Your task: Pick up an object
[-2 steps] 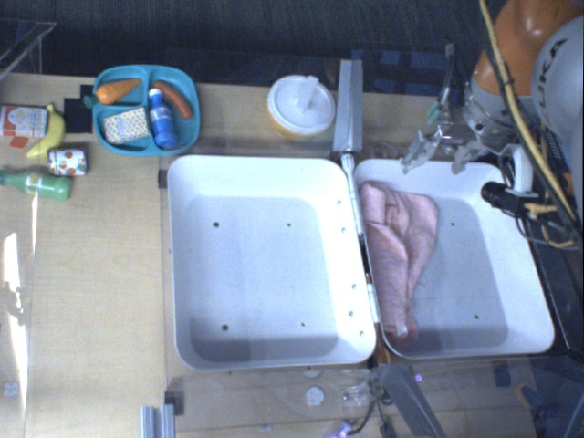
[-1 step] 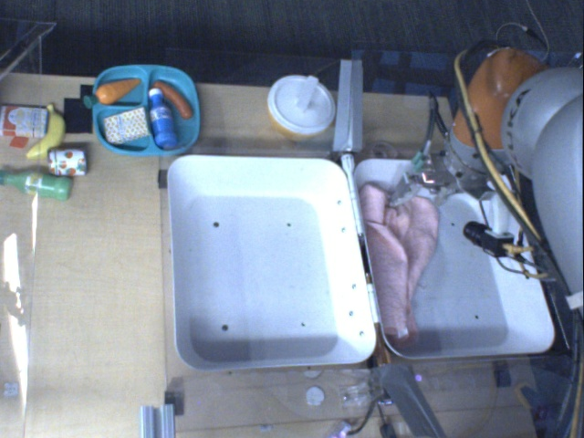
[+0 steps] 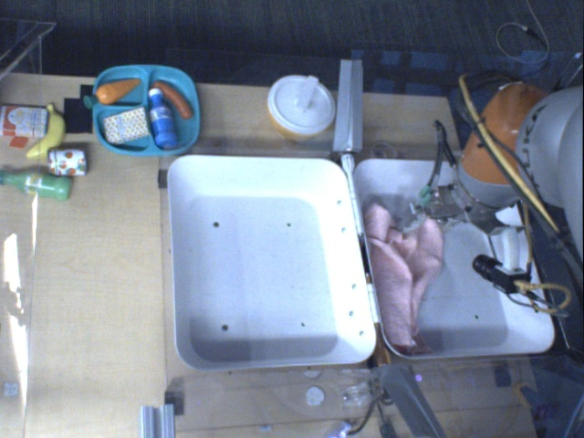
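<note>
A pink cloth (image 3: 401, 272) lies crumpled along the left side of the right bin (image 3: 497, 331), stretching from near its back wall to its front wall. My gripper (image 3: 429, 210) hangs low at the cloth's upper right end, right against the fabric. The grey arm with its orange band (image 3: 497, 130) comes in from the right above the bin's back corner. Dark cables and the wrist hide where the gripper meets the cloth.
The left bin (image 3: 255, 263) sits beside the right one, with a metal rail (image 3: 348, 108) behind the seam. A white lidded cup (image 3: 301, 106) and a blue tray of toy food (image 3: 146, 108) stand at the back. A banana, can and green bottle (image 3: 36, 184) lie far left.
</note>
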{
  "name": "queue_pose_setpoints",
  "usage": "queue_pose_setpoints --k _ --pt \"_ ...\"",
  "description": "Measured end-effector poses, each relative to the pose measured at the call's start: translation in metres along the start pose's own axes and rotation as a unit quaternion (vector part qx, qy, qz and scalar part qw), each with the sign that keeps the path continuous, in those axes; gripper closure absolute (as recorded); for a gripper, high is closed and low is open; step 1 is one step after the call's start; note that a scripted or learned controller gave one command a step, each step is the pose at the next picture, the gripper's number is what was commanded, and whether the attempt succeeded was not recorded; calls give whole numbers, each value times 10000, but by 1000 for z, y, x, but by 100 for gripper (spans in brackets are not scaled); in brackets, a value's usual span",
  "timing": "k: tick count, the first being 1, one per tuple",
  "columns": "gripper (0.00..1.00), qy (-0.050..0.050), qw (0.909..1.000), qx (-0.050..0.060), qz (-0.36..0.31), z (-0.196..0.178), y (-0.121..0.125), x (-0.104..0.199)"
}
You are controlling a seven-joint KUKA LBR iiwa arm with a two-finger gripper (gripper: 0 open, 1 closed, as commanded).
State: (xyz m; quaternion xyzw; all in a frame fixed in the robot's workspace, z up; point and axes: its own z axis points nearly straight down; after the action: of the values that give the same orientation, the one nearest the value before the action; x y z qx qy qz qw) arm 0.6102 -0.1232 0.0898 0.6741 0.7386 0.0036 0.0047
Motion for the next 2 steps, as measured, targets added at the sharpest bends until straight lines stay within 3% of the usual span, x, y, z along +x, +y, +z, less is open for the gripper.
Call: queue_pose_setpoints --k 1,2 --pt "100 0 10000 -36 -13 -12 3 2" --pt "0 -2 10000 -36 -12 -12 3 2"
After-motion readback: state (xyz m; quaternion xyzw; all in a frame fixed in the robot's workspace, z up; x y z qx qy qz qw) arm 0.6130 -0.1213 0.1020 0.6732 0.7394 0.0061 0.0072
